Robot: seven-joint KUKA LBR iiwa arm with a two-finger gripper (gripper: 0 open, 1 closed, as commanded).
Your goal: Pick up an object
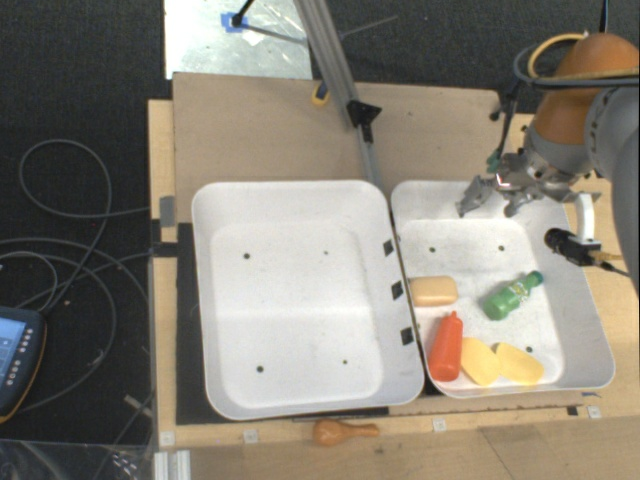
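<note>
Bench edge: a small tan pear-shaped object lies on the bench just outside the bins, below the left bin's near rim.
Near corner of right bin: a red bottle lies lengthwise by the divider, with a yellow piece touching its right side and a second yellow piece just beside that (the two yellows may overlap a little; the join is hard to read).
Middle of right bin: a pale tan block sits near the divider, above the red bottle; a green bottle lies tilted to its right, cap pointing up and right.
Left bin: a shallow white tray beside the right bin, sharing the middle edge.
Gripper: at the far rim of the right bin, fingers spread apart with nothing between them, well apart from all the objects.
Arm: grey wrist with the orange band above it, reaching in from the right.
Progress: by my reading nothing is picked yet; every candidate lies in the bin, untouched.
Left to do: choose a target (the green bottle looks nearest the gripper), come down over it, close, and lift.
</note>
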